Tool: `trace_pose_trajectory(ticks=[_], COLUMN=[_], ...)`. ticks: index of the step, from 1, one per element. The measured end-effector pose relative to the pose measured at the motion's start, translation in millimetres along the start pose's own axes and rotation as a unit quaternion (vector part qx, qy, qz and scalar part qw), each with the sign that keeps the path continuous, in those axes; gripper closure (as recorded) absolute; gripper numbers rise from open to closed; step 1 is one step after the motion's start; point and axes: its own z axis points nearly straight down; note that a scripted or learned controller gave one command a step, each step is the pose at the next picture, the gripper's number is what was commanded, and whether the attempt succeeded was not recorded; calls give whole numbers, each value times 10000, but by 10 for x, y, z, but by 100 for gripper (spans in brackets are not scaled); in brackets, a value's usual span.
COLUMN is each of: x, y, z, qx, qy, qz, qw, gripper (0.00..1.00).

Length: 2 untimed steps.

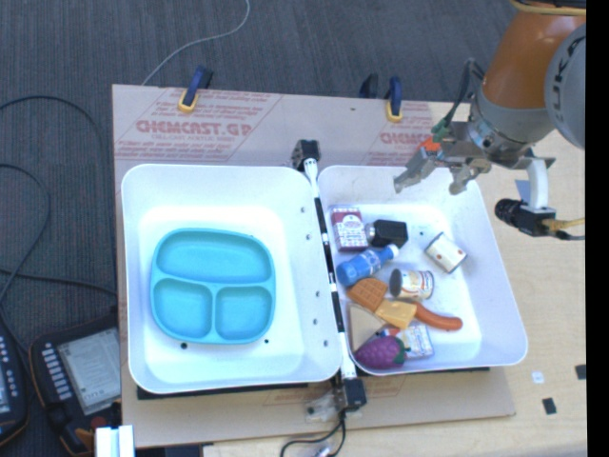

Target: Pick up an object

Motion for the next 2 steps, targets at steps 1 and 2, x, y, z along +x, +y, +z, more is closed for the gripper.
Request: trace_pose_trajectory(ticks=[1,2], x=[-24,-23], y=[56,54], z=[1486,1394], qx=[-7,-1], qy=[-2,0], qz=[2,4], qw=[10000,10000], gripper=[0,100])
